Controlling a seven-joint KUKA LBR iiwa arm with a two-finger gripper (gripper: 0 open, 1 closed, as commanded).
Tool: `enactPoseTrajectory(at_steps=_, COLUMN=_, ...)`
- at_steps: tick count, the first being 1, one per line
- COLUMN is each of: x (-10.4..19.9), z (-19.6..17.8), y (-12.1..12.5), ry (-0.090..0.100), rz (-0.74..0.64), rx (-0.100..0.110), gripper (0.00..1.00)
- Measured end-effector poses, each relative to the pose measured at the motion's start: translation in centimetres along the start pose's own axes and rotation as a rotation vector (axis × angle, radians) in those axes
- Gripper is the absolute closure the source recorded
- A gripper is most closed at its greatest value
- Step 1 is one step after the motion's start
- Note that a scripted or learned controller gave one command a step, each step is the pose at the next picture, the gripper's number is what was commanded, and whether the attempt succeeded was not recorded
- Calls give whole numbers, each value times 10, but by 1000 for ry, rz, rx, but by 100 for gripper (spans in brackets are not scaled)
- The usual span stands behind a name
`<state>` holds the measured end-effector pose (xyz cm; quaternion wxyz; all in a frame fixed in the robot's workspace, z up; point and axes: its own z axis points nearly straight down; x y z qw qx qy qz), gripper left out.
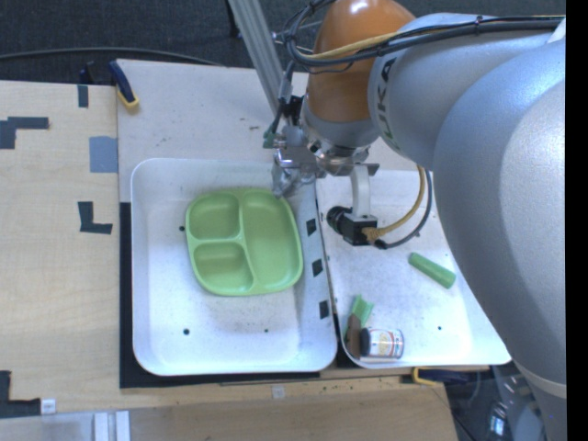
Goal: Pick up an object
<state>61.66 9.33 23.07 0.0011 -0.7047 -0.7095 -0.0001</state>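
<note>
A light green divided plate [244, 243] lies flat in the left bin [156, 338], close to the wall shared with the right bin. My gripper [287, 180] hangs over the plate's far right corner, just above its rim. The wrist hides the fingers. In the right bin [441, 333] lie a green cylinder [432, 270], a small green piece [361, 310] and a small bottle with a dark cap [378, 343] at the front edge.
The grey arm with its orange band [354, 58] covers the far part of the right bin. A metal rod [255, 44] slants up behind the bins. A blue and yellow clamp [123, 84] sits at the bench's far left.
</note>
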Motion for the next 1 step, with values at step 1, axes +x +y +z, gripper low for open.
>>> enactPoseTrajectory(at_steps=1, x=-3, z=0, y=0, ry=-2, rz=3, rx=1, gripper=0)
